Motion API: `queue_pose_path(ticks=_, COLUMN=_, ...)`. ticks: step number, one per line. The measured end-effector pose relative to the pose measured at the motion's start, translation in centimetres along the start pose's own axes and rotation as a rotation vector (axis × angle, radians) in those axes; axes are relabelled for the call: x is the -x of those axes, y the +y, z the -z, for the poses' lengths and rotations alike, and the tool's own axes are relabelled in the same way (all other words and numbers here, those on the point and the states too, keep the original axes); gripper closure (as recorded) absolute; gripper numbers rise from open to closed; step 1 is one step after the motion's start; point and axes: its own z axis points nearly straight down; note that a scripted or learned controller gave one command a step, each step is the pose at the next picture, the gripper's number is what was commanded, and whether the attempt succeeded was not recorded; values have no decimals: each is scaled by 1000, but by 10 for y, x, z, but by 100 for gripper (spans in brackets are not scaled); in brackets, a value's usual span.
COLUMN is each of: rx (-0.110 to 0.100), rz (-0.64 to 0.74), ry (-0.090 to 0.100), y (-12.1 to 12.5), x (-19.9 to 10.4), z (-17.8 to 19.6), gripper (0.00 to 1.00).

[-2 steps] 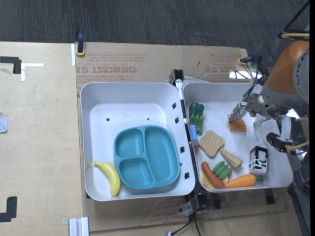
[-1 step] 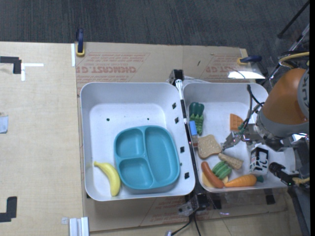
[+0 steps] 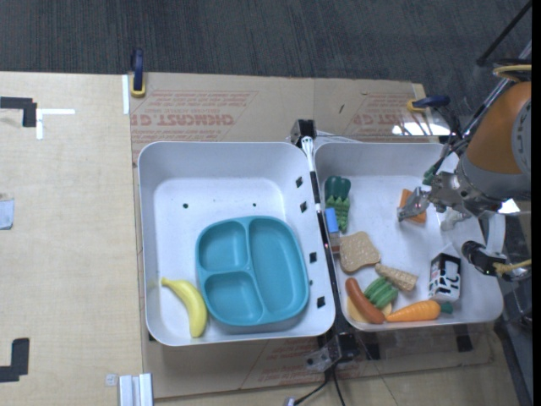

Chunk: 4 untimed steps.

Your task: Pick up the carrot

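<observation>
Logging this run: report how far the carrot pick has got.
Done: nothing visible yet. The carrot lies on the floor of the right bin near its front wall, beside the sausage. In hand: the gripper is over the same bin, further back, next to a small orange piece, well apart from the carrot. Left: move to the carrot, grasp it and lift it.

The pale wooden bench bears brown cardboard under two adjoining white bins
</observation>
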Motion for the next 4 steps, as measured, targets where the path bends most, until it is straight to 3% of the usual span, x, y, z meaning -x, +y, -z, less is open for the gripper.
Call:
queue_pose_path(ticks=1, rx=0, rz=6, ry=-3, y=0, x=0, z=9, gripper=100)
queue_pose_path(ticks=2, rx=-2, rz=447, ry=-2, y=-64, x=-18, z=-1, gripper=100)
queue_pose_path(ticks=3, rx=-1, rz=447, ry=-2, y=-64, x=-17, z=-1, gripper=0)
queue_pose_path(ticks=4, rx=2, rz=374, ry=-5, y=-46, x=-93, z=-1, gripper=0)
